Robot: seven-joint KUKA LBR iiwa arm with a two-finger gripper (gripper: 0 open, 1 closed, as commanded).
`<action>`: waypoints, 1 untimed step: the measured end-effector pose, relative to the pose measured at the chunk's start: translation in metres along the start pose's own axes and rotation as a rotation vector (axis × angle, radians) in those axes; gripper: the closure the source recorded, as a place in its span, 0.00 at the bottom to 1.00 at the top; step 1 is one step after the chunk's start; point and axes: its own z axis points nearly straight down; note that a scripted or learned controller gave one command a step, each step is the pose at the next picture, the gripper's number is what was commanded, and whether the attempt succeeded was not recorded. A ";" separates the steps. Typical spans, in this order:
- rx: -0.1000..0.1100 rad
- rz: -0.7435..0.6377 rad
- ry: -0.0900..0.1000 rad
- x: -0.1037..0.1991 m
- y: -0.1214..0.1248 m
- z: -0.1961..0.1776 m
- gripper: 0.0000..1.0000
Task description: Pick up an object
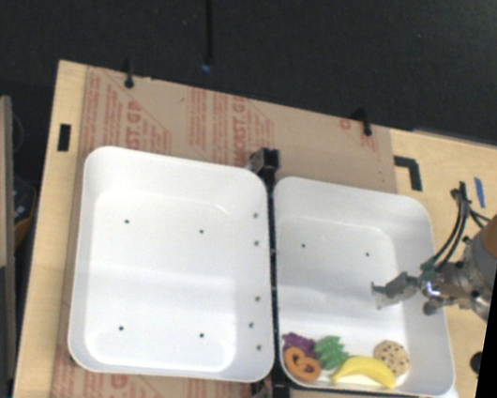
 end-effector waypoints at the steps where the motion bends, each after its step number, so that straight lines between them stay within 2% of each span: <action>1: 0.002 -0.003 0.000 -0.011 0.185 0.056 0.00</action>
